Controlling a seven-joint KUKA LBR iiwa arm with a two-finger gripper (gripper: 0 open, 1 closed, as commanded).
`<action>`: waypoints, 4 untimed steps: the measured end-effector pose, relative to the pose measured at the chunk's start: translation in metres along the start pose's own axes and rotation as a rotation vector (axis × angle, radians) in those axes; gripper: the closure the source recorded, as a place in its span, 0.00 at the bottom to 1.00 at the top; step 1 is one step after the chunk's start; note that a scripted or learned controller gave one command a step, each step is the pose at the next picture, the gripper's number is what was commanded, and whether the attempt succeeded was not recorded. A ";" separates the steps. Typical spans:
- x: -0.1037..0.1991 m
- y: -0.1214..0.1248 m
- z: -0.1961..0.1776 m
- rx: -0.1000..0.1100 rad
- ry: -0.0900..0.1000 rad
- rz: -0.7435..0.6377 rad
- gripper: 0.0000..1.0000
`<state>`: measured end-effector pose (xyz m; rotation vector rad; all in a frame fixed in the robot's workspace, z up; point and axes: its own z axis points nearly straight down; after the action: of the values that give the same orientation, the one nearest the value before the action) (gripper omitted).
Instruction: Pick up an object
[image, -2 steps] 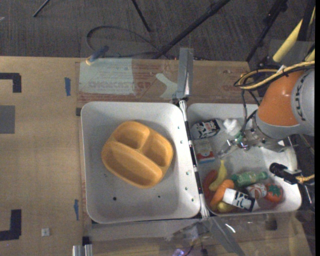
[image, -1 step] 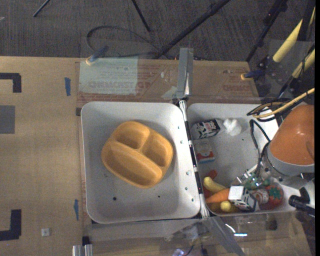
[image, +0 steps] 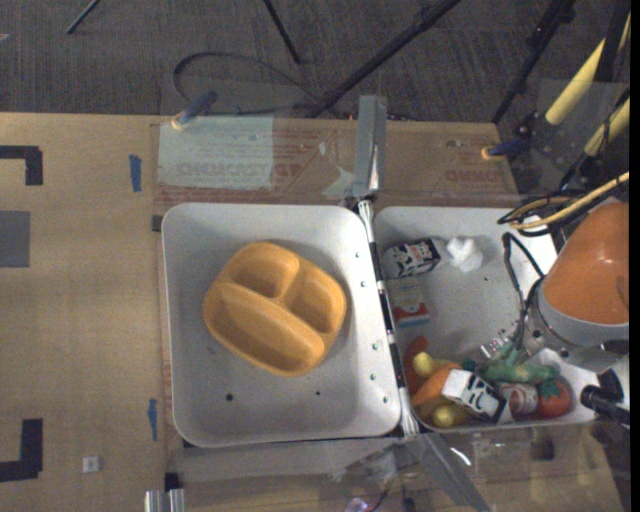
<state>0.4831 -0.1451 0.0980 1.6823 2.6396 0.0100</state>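
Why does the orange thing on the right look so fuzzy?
In the camera view, the arm's orange band sits close to the lens, so it blurs; the yellow tray is sharper, with soft shadows, and the toys look small and grainy.

floor (image: 120, 50): dark carpet | bench (image: 70, 330): tan wood, blue tape (image: 135, 172)

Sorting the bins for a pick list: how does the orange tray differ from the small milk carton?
The orange tray is wide, flat and rounded, with three compartments; the milk carton is small and boxy. The tray is plain orange; the carton is white with black markings. The tray lies in the left bin, the carton in the right bin among other items. Both lie clear of the arm.
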 end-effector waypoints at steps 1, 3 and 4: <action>0.003 0.098 -0.118 0.007 0.005 -0.294 1.00; 0.002 0.100 -0.139 -0.003 -0.002 -0.291 1.00; 0.062 0.148 -0.103 0.009 0.009 -0.444 1.00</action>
<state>0.5898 -0.0267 0.2022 1.0643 2.9557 0.0016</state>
